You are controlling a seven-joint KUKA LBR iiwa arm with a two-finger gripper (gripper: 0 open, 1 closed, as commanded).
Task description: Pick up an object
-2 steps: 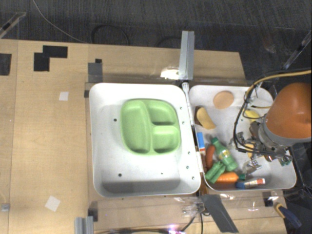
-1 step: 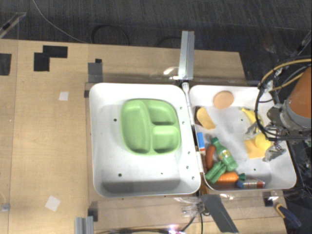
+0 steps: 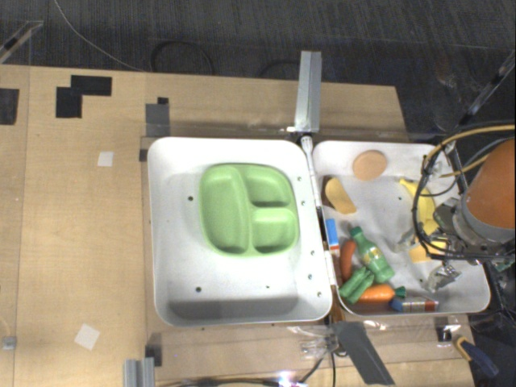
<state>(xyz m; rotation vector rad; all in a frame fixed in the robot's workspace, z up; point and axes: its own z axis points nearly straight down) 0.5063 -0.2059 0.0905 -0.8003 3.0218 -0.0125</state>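
Camera view from above the bench. The left bin (image 3: 169, 216) holds a green divided tray (image 3: 246, 208), lying flat near the bin's centre with its three compartments facing up. The right bin (image 3: 387, 153) holds the candidates for the pick, loosely heaped toward its near left corner: a tan crescent-shaped piece (image 3: 339, 195) near the dividing wall, a round tan disc (image 3: 370, 165) at the far side, a blue and white stick (image 3: 332, 234) lying along the left wall, a red sausage-like piece (image 3: 347, 257), a green bottle (image 3: 372, 258) tilted across the pile, an orange carrot (image 3: 374, 294) at the near edge, and a red and dark marker (image 3: 415, 304) just beside it. Yellow pieces (image 3: 422, 216) lie further right, partly hidden by the arm's cables. The arm (image 3: 490, 196) enters from the right and hangs over the right side of this bin, with the gripper (image 3: 442, 276) low near the bin floor, just right of the marker and carrot. Whether the gripper is open or closed cannot be told, and nothing can be seen held in it. The step in hand appears to be the descent or approach to a grasp, with no object yet lifted. The next move probably calls for settling on one item, most likely the marker or carrot nearby, closing squarely on it, and lifting clear of the neighbouring pieces.
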